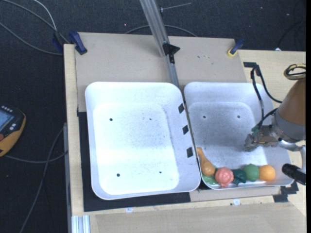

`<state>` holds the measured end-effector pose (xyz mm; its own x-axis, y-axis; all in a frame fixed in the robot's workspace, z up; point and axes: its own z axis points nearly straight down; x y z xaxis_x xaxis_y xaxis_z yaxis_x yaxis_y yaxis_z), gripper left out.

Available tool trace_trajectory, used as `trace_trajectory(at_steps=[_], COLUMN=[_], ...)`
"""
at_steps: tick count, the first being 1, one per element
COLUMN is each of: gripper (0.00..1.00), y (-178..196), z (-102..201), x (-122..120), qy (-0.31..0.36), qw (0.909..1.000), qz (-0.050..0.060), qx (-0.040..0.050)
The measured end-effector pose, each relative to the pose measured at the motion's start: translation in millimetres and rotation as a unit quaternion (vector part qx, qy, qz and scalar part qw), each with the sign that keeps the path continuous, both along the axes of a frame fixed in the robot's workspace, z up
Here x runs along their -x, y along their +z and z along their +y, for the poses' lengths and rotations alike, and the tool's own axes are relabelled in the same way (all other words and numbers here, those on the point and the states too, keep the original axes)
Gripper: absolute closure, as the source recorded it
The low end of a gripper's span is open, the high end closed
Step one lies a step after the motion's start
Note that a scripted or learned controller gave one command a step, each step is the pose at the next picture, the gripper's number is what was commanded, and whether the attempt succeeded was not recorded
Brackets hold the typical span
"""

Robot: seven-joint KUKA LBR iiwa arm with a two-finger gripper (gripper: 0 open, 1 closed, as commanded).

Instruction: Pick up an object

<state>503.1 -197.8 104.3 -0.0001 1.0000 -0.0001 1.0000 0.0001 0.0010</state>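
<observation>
Fruit is crowding the right bin's [218,98] near edge, seemingly pooled there: pink ball [224,175], green piece [251,171], orange ball [267,173], carrot-like piece [205,163]. Beyond, the gripper [256,140] is hovering low above bare floor, grasping nothing visible; finger spread is unclear.

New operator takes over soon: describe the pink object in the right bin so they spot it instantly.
Look at the right bin, along its near edge, where a row of toy foods lies. The pink ball sits between the carrot and the green piece; it is the only pink, round, bumpy item there.
</observation>
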Motion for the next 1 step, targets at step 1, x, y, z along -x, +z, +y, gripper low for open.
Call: trace_trajectory(at_steps=[1], gripper=[1.0], y=[49.7], z=[-9.5], x=[3.1], qy=[0.0], qw=[1.0], qz=[-0.001], qx=[0.0007])
